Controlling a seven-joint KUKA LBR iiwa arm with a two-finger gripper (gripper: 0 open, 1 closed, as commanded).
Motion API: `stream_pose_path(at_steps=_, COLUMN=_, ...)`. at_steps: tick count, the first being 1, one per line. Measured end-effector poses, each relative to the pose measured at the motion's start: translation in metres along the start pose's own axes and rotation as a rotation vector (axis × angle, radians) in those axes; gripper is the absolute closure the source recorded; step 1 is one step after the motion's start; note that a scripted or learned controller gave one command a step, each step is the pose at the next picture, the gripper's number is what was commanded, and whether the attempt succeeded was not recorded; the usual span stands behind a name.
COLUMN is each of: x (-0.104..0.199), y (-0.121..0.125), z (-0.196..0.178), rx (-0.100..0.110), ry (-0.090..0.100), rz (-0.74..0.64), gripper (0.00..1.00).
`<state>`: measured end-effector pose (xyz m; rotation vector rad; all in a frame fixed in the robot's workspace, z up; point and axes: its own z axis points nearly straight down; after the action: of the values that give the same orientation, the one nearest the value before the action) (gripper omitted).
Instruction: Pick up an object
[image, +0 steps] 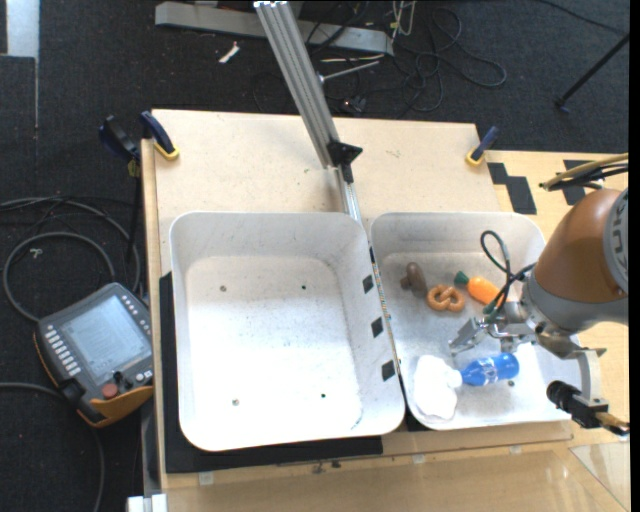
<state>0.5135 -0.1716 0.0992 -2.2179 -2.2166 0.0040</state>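
The right bin (440, 222) holds several small objects. A blue bottle (490, 370) lies on its side near the bin's front, touching a crumpled white cloth (435, 387) to its left. Further back sit a tan pretzel-shaped piece (444, 297), an orange carrot-like toy (480, 289) and a small brown figure (412, 276). My gripper (478, 335) hangs low over the bin, just above and behind the blue bottle, in front of the carrot toy. The grey and orange arm (590, 260) covers the bin's right side.
The left bin (200, 240) sits beside the right one, their rims meeting in the middle. A slanted metal pole (305, 90) rises from the bench behind the bins. A teach pendant (95, 350) lies off the bench at the left.
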Motion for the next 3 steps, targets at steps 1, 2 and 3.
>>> stream_pose_path(at_steps=1, x=0.000, y=0.001, z=0.004, rx=-0.006, ry=-0.002, rz=0.000, gripper=0.00)
stream_pose_path(at_steps=2, x=0.000, y=0.001, z=-0.007, rx=-0.009, ry=-0.003, rz=0.000, gripper=1.00)
stream_pose_path(at_steps=3, x=-0.005, y=0.005, z=-0.069, rx=-0.013, ry=-0.005, rz=-0.003, gripper=1.00)
